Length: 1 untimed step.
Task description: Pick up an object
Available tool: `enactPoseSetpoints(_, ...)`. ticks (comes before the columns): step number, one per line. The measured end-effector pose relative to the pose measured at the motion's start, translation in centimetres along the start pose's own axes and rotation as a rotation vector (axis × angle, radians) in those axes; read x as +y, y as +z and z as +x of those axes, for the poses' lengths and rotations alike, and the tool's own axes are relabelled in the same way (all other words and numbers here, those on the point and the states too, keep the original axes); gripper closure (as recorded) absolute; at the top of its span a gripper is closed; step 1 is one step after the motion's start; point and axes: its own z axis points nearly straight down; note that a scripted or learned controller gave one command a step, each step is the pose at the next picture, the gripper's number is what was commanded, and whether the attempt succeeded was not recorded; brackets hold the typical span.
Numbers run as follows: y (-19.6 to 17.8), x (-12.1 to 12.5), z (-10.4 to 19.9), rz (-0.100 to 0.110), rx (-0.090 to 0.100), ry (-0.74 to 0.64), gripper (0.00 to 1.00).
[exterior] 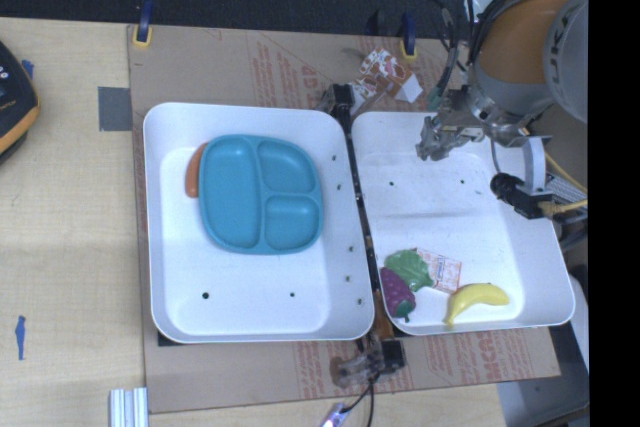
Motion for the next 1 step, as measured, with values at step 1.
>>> enactPoseSetpoints(1, -4.52, -2.05, -3.44, 0.002, -0.002, 0.002, 1.0)
